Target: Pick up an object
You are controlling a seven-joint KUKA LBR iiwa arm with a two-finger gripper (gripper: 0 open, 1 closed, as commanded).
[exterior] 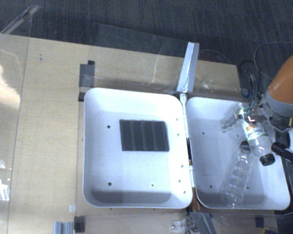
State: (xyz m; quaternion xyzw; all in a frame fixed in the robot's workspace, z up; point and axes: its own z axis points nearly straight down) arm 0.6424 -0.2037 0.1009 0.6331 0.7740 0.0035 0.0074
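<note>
Clear plastic bottle (236, 177) lying lengthwise in the right bin (207, 184), near its right wall, neck toward the far side. Just above it, gripper (253, 137) low over the bin's far right corner, close to the bottle's upper end; finger opening impossible to tell, nothing visibly clamped. Dark ribbed rectangular pad (144, 136) flat in the left bin (95, 185).
</note>
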